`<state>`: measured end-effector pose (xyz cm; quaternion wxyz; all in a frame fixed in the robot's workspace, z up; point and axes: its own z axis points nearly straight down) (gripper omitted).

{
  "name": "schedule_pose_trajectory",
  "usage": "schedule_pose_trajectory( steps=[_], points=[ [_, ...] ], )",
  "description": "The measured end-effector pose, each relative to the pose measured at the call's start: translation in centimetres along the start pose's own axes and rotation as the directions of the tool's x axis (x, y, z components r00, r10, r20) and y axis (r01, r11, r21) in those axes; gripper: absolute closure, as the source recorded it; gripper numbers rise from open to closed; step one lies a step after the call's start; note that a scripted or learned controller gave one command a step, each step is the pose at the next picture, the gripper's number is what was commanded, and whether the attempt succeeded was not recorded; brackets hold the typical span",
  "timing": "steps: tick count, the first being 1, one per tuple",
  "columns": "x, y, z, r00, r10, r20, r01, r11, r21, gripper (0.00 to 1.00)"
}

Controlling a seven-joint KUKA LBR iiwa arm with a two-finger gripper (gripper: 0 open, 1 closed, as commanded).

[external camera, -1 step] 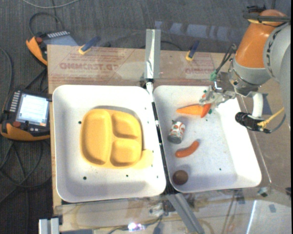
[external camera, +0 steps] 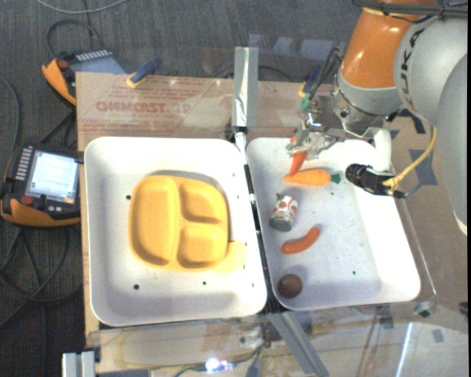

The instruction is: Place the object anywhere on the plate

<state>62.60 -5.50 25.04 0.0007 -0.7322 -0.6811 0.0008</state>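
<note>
The grey arm (external camera: 432,61) with its orange band fills the upper right of the frame, reaching down and leftward toward the upper part of the right bin (external camera: 377,281). The left bin (external camera: 110,289) takes the centre left of the frame, and the yellow plate (external camera: 161,218), a tray of three compartments, lies in its middle.

The gripper (external camera: 308,141) hangs over the upper left corner of the right bin. Whether it is released or clenched cannot be told from this slant; a thin orange-red piece (external camera: 297,162) shows just under its tip, but what it is cannot be made out.

The carrot (external camera: 308,177), with a green stub at its right end, lies across the upper part of the right bin, just below the gripper and near to it; contact between them cannot be judged. Lower, near the bin's left wall, stands a small printed can (external camera: 284,212). Below and to the right of it lies a red sausage (external camera: 301,240), tilted, apart from the can. A dark brown ball (external camera: 290,286) sits at the lower left corner of the same bin.
</note>
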Motion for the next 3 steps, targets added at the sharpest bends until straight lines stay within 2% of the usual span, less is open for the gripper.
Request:
schedule_pose_trajectory(
  steps=[1, 2, 3],
  points=[
    [6.0, 0.1, 5.8, 0.987, -0.163, 0.001, 0.163, 0.987, 0.002, 1.0],
    [12.7, -3.3, 6.8, 0.996, -0.092, -0.002, 0.092, 0.996, 0.003, 1.0],
    [12.7, -3.3, 6.8, 0.996, -0.092, -0.002, 0.092, 0.996, 0.003, 0.0]
  ],
)
